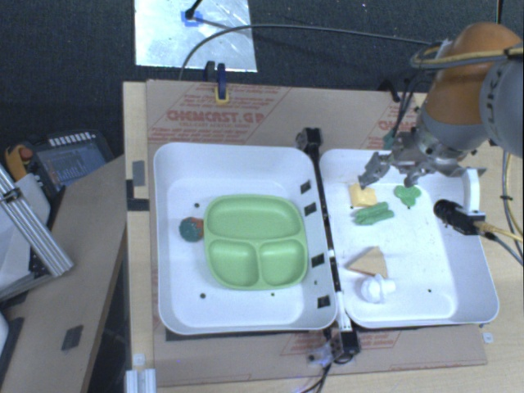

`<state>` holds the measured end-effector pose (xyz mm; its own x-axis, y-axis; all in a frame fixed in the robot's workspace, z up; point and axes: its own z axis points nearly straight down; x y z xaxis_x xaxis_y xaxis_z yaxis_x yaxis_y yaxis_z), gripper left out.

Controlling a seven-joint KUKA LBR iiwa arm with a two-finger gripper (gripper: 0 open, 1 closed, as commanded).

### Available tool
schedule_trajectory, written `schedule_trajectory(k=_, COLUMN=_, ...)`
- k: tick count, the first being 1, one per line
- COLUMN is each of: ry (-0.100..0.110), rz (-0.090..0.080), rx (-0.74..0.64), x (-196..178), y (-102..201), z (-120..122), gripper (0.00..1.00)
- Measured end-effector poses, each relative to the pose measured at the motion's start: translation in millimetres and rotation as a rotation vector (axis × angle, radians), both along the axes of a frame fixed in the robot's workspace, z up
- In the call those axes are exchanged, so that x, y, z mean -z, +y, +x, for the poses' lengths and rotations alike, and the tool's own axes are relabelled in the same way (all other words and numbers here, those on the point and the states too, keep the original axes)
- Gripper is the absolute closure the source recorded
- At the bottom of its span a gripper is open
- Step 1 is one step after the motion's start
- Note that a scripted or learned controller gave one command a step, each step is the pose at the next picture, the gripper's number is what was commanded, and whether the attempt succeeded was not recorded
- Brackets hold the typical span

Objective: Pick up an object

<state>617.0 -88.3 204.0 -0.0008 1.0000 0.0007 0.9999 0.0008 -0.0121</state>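
Although the arm [471, 80] reaches in over the right bin [467, 293], nothing looks lifted yet, so the pick seems barely begun. Going by the right bin: the left bin [168, 244] adjoins it and holds a green tray [254, 242] with a small dark ball [191, 229] just beside the tray. The gripper [393, 169] hangs low over the right bin's far end, its fingers apparently spread, with nothing visible between them. Just beneath it lie a yellow block [363, 196], a green pod [373, 214] and a green piece [406, 193]; nearer the bin's front edge sit a tan wedge [368, 262] and a white piece [377, 288]. Closing on one and lifting remain.
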Motion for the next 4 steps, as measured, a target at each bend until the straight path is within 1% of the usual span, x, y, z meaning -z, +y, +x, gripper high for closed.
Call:
schedule_trajectory(k=1, ry=-0.013, rz=-0.001, rx=-0.002, x=-7.9, y=0.1, z=2.6, gripper=0.0)
schedule_trajectory(k=2, ry=-0.009, rz=-0.001, rx=0.0, x=54.1, y=-2.6, z=-1.2, gripper=0.0)
schedule_trajectory(k=3, ry=-0.011, rz=-0.001, rx=-0.001, x=109.6, y=1.5, z=-9.7, gripper=0.0)
schedule_trajectory(k=4, ry=-0.023, rz=-0.003, rx=-0.001, x=114.3, y=1.0, z=-5.8, gripper=0.0)
